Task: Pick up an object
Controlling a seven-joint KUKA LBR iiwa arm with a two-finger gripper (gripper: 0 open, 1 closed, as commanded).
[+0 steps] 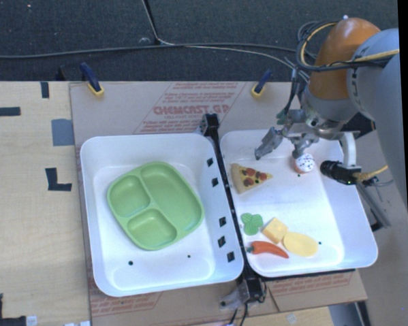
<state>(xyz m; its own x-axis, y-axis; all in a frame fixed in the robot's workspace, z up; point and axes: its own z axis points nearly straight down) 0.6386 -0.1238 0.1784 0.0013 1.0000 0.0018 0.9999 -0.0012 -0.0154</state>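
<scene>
My gripper (285,145): it hangs over the far end of the right bin (343,213), fingers spread apart with nothing between them. One finger angles toward the pizza slice, the other points down near the small white ball, so I judge it is open in readiness for a grasp.

Nearest candidates: the pizza slice (249,176) lies flat just below and to the left of my fingers; the small white ball (303,164) with red spots sits just beside the right finger. Whether that finger touches the ball I cannot tell.

Other candidates: a green leafy piece (252,222), a yellow cheese block (274,229), a red chili (268,249) and a yellow oval piece (300,243) huddle at the near end of the same bin, well apart from my fingers.

Left bin (100,198): it holds a green divided tray (154,205), lying flat with its compartments bare. I take it as a likely drop place, not my concern yet.

Stage: nothing is lifted; the pick is not yet done.

Why I stand here: open fingers above two small items suggest a descent comes next.

Risk: the pizza slice is thin and flat, so my fingers may slide over it; the ball may roll away.
</scene>
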